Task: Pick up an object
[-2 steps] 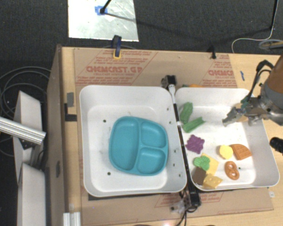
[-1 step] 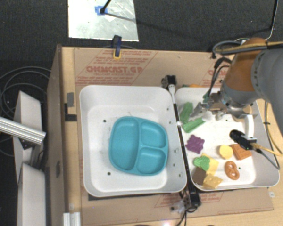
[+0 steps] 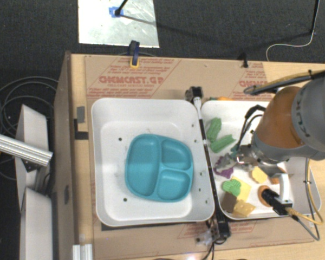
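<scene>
there, pincer (image 3: 234, 157) amid crowded right bin (image 3: 227, 108)

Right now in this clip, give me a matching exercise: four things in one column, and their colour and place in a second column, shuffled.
Things:
1. divided plate
2. green pieces
3. purple item
4. arm's wrist band

Descriptions:
A. orange, over the right bin
B. teal, in the left bin
C. by the divider, at the middle of the right bin
D. upper part of the right bin

Pairs: 1-B, 2-D, 3-C, 4-A
</scene>
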Tool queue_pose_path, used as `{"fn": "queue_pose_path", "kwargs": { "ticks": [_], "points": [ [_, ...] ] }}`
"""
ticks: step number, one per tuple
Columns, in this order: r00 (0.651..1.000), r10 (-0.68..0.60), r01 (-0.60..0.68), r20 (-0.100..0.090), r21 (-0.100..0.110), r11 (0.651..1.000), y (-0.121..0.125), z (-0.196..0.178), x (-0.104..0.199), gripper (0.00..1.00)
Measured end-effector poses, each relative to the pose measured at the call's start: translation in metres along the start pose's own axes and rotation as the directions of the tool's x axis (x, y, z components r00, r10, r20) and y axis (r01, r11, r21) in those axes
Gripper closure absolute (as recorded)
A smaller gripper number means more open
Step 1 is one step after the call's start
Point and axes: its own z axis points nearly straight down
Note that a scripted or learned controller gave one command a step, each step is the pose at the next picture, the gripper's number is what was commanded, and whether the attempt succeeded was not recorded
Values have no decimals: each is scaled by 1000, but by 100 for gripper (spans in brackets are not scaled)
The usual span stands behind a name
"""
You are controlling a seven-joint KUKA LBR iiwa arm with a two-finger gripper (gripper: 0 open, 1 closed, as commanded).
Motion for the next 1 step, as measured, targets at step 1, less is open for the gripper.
{"fn": "queue_pose_path", "kwargs": {
  "ticks": [1],
  "points": [
    [1000,-4,4,1,-9,1000,5,-14,0,100]
  ]
}}
